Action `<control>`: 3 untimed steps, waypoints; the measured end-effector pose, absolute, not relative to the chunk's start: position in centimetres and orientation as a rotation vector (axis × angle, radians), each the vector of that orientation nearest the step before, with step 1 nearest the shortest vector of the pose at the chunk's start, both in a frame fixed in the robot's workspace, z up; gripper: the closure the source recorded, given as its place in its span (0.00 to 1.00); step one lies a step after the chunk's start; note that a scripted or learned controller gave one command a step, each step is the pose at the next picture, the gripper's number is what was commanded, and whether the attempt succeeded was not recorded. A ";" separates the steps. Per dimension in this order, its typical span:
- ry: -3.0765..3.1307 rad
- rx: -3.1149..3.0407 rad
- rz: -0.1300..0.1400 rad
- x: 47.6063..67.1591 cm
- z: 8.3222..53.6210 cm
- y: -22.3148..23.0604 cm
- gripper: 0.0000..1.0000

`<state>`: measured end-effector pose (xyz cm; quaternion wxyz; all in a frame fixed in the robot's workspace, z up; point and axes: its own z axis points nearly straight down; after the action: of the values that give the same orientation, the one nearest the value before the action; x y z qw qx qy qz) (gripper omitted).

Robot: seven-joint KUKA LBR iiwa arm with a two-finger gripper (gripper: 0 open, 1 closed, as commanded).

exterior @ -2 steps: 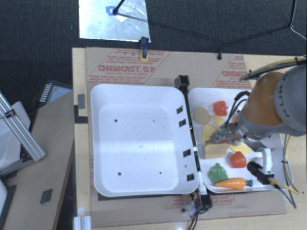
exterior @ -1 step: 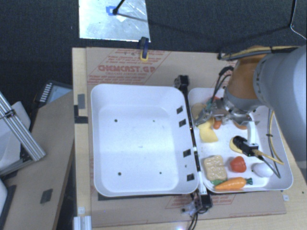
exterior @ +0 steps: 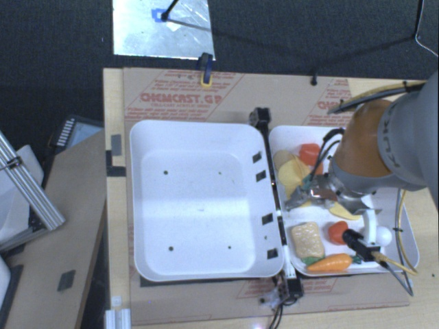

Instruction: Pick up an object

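Observation:
My gripper point(exterior: 303, 196) hangs low over the left middle of the right bin point(exterior: 405, 218), under the grey arm with the orange band point(exterior: 367, 139). Its tip is just below a pale yellow item point(exterior: 291, 173) and above a tan, bread-like block point(exterior: 306, 238). A red item point(exterior: 309, 152) lies at the back of the bin. A small red tomato-like piece point(exterior: 337, 232), an orange carrot point(exterior: 330, 262), a white piece point(exterior: 379, 236) and a yellow sliver point(exterior: 342, 214) lie toward the front. The arm hides the bin's middle and right part.
The left bin point(exterior: 199, 197) stands beside the right one, with a black divider with clips point(exterior: 271, 184) between them. Both rest on a cardboard sheet point(exterior: 178, 94). A silver plate point(exterior: 163, 18) lies on the dark floor behind. A cable point(exterior: 405, 252) runs along the right bin's edge.

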<state>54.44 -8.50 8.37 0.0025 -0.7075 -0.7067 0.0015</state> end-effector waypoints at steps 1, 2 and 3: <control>-2.227 -2.216 -0.001 63.5 8.5 -9.3 0.00; -2.214 -2.223 0.006 55.6 8.4 -12.4 0.00; -2.220 -2.216 0.002 52.4 8.4 -9.3 0.00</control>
<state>52.38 -9.31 8.37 0.0023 -0.7065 -0.7077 0.0005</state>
